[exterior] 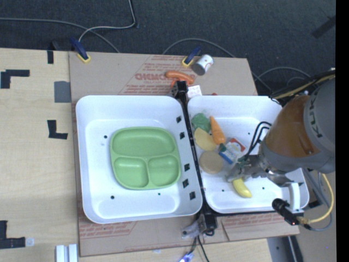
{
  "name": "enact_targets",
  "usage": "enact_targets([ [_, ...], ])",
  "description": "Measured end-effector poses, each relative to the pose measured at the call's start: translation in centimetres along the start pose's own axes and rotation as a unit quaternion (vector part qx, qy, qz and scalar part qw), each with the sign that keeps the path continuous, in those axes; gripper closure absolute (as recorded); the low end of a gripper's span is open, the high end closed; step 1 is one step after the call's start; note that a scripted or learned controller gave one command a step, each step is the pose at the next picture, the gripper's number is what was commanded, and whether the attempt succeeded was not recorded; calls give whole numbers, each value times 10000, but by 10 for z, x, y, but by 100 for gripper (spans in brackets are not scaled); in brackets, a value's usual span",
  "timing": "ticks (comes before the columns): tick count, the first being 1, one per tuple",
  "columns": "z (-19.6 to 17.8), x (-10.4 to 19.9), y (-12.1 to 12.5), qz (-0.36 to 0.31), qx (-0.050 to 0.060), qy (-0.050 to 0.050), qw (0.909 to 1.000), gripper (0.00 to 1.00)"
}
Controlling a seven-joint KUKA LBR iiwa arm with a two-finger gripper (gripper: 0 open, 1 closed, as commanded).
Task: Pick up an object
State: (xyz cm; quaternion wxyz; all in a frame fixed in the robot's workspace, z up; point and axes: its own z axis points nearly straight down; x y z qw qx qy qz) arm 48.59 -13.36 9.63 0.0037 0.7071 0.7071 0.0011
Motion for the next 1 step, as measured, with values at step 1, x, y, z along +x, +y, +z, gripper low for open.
enact_targets([
  [1, -88, 71, 25, -13, 30, 24, 10000, 100],
])
